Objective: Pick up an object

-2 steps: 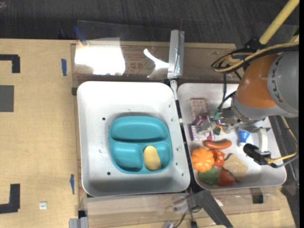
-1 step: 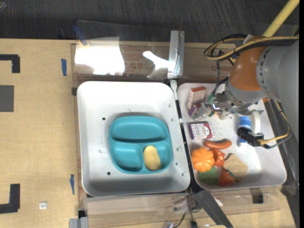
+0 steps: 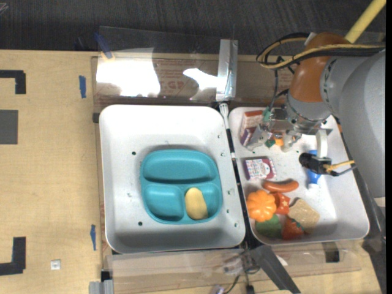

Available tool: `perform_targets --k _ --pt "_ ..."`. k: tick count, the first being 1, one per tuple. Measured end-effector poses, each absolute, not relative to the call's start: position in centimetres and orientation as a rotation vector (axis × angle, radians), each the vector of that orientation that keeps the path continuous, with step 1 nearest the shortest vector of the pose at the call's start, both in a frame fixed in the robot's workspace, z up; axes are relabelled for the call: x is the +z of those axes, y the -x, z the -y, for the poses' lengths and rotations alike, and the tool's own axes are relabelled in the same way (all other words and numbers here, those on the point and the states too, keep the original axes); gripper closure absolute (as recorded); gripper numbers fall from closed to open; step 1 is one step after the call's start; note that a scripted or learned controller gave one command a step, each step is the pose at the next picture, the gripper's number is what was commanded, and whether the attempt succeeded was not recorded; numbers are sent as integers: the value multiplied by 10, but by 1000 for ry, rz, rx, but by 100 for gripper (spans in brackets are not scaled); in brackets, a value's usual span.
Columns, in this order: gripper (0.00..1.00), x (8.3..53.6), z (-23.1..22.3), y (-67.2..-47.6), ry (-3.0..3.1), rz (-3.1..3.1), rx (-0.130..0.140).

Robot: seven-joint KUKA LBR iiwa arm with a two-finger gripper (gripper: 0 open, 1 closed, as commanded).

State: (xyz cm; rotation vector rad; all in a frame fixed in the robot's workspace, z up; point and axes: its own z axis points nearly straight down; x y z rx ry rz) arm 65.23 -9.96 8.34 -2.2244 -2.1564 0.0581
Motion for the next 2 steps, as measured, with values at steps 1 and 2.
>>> perform_targets --k 1,2 --pt "100 96 104 -655 2241 2172 48" --pt "0 96 104 -655 2241 2172 49"
